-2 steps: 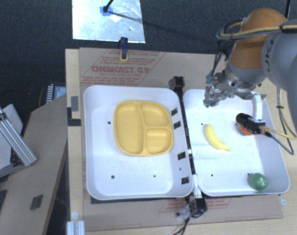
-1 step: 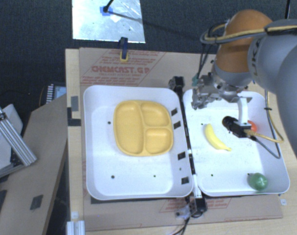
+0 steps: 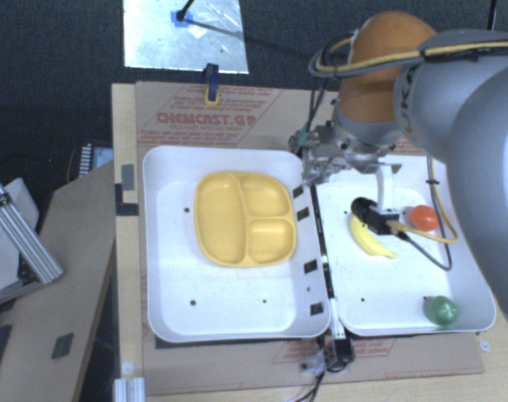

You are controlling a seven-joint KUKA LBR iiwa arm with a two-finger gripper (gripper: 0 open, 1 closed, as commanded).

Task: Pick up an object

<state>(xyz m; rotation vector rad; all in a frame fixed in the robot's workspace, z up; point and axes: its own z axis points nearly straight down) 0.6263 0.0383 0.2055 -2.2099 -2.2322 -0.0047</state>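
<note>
The grey arm (image 3: 467, 132) comes in from the right, its thick link crossing above the right bin (image 3: 387, 304), well to the right of the yellow divided plate (image 3: 243, 219). The orange band (image 3: 379, 65) sits up and to the right of the plate, and the wrist bends downward from it. The end effector (image 3: 320, 167) hangs just off the plate's upper right corner, over the far end of the seam where the two bins meet. It is too small and cluttered to tell whether it is open or closed, and nothing can be seen held in it.

The plate lies flat in the middle of the left bin (image 3: 170, 296), with one long compartment on its left side and two smaller ones on its right.

The other loose things all lie to the right of the plate, in the right bin. A banana (image 3: 371, 239) is nearest, about level with the plate's lower half and just past the seam. An orange ball (image 3: 423, 218) sits further right, near the banana but apart from it. A green round object (image 3: 442, 310) rests farthest from the plate, in the bin's near right corner.

A cardboard sheet (image 3: 212, 117) with red lettering shows beyond the plate, under both bins.
</note>
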